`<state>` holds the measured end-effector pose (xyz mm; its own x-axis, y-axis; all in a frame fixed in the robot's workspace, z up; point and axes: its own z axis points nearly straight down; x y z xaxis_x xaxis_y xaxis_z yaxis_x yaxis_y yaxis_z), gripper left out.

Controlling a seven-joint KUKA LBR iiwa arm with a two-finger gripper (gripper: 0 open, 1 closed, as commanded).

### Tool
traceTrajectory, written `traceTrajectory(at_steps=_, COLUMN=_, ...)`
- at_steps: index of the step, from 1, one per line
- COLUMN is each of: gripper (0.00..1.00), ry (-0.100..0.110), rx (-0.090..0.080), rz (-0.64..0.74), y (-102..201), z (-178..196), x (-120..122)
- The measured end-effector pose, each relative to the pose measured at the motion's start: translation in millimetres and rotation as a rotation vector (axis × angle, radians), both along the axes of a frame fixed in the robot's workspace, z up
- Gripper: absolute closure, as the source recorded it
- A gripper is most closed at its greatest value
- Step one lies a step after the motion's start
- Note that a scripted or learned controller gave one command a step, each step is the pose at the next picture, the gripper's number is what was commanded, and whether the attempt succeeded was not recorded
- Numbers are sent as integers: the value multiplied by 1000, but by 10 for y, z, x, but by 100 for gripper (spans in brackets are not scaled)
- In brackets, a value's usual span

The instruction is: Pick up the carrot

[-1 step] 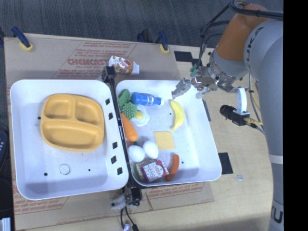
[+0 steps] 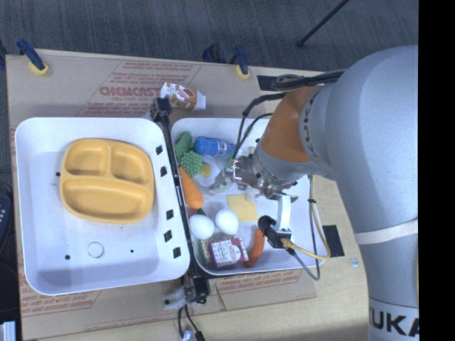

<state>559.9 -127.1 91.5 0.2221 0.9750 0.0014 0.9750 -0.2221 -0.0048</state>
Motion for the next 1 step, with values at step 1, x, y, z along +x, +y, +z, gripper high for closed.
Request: traceTrajectory(at_steps=1, gripper=100, ry=3, rx=0, rz=4, y=-3, z=99, x=0)
